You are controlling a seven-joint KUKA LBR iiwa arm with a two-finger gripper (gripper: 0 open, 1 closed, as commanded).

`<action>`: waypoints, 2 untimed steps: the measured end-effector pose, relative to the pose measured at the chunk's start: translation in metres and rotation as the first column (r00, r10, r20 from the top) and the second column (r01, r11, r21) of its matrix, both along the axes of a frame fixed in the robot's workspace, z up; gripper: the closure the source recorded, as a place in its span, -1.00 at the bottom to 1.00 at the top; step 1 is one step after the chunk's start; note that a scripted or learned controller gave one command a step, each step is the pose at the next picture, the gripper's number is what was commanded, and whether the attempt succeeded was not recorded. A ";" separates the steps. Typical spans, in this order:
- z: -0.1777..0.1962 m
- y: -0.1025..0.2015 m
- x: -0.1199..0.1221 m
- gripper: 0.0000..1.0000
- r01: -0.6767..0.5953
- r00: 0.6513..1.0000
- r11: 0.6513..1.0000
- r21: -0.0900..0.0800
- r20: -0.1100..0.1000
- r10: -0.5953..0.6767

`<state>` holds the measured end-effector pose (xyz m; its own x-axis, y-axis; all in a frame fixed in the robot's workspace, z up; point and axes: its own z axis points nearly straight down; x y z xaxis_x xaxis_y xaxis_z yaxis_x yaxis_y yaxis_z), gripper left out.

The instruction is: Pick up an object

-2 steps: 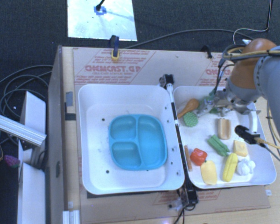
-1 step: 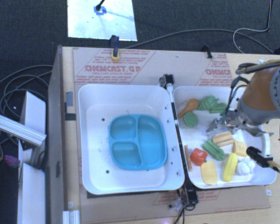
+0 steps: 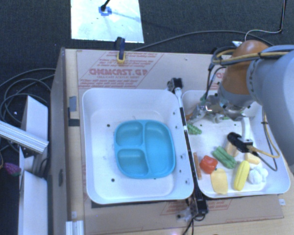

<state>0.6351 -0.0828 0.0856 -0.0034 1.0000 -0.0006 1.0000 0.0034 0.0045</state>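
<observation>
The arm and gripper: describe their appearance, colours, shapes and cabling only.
The arm is a thick, rounded grey body with an orange band above the wrist. Thin yellow and dark cables loop along the band. The gripper below is a small, metallic, silver-grey assembly, too blurred for detail.

Blue divided plate (image 3: 144,148) in left bin (image 3: 95,131).

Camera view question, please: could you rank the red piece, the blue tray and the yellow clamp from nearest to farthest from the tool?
Measured from the tool, at the right bin's upper left:
1. Red piece, right bin, lower left.
2. Blue tray, left bin, centre.
3. Yellow clamp, bench's far edge, above the left bin.
</observation>
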 end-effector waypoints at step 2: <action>-0.004 -0.019 0.027 -1.00 0.008 0.999 1.000 0.007 -0.037 -0.008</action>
<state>0.6618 -0.1015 0.0816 0.0046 1.0000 0.0066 0.9995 -0.0044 -0.0323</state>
